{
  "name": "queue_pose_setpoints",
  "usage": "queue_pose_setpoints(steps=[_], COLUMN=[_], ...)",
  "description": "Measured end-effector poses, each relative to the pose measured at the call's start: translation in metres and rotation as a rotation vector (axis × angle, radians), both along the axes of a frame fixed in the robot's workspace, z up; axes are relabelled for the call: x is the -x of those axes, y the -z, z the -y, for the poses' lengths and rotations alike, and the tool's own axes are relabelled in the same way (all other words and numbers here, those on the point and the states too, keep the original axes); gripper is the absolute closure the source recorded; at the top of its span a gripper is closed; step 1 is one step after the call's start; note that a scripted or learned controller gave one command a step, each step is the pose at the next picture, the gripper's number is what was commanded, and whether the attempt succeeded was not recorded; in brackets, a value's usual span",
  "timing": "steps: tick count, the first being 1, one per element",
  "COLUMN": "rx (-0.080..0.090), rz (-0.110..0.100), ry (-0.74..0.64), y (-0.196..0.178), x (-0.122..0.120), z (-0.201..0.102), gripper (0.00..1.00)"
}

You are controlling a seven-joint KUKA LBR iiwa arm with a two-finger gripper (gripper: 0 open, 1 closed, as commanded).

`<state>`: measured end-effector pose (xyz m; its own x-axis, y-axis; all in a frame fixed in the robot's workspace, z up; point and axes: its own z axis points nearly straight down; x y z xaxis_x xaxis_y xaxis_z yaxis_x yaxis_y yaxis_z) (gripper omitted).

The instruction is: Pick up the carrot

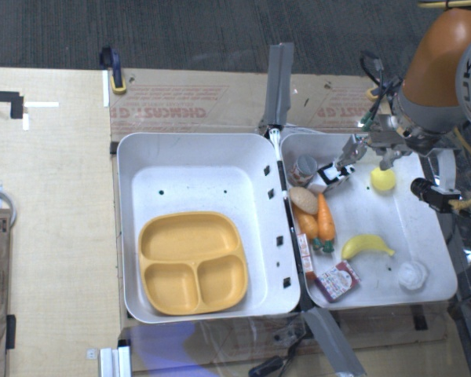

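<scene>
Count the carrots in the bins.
2. One carrot lies upright near the right bin's left wall; a second carrot sits just left of it, touching. Others may be hidden beneath.

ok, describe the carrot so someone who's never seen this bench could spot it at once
Of the two white bins, take the right bin, the one the arm reaches into. Along its left wall lies a cluster of items; the carrot is the upright orange taper there, green end toward the viewer. It sits below a tan potato and right of a second orange piece, and is far slimmer than the yellow banana.
</scene>
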<state>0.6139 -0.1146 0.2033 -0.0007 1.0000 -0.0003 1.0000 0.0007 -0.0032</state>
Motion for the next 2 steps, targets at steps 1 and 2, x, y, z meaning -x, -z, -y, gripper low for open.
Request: queue_pose_setpoints(steps=[1, 2], rx=[0.000, 0.000], rz=[0.003, 0.000], ry=[-0.209, -0.007], y=[-0.005, -0.019], x=[-0.018, 0.046], z=[-0.010, -0.011], gripper=[0.00, 0.00])
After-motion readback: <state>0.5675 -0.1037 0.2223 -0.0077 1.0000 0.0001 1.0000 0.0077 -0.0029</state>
